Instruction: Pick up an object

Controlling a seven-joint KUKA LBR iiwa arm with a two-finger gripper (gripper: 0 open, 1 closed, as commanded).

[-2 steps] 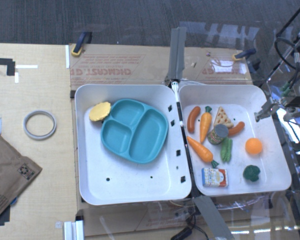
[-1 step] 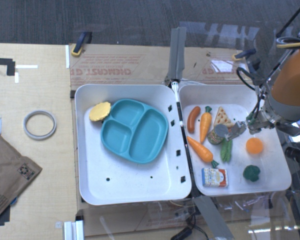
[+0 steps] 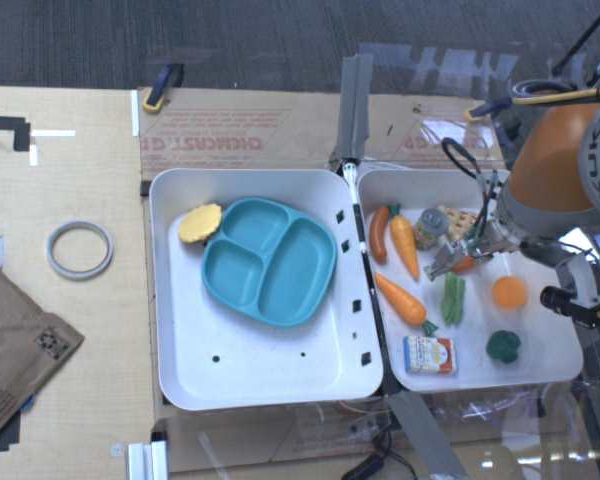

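My gripper [image 3: 448, 261] is low in the right bin [image 3: 550, 373], near its middle, reaching in from the right. Its tip lies just above the green pea pod [image 3: 452, 299] and right of an upright carrot [image 3: 404, 245]. A small red-orange piece [image 3: 467, 263] shows right beside the tip; whether it is gripped is hidden. Around it lie a red sausage [image 3: 380, 233], a second carrot [image 3: 401, 299], an orange ball [image 3: 509, 292], a green broccoli [image 3: 502, 345], a small carton [image 3: 428, 354], a little jar [image 3: 432, 224] and a cracker-like piece [image 3: 461, 222].
The left bin [image 3: 260, 368] holds a blue divided plate [image 3: 270, 261] and a yellow piece [image 3: 199, 223] at its upper left. A tape ring [image 3: 80, 249] and a brown box [image 3: 15, 353] lie on the bench to the left. Cables hang by the arm at the right.
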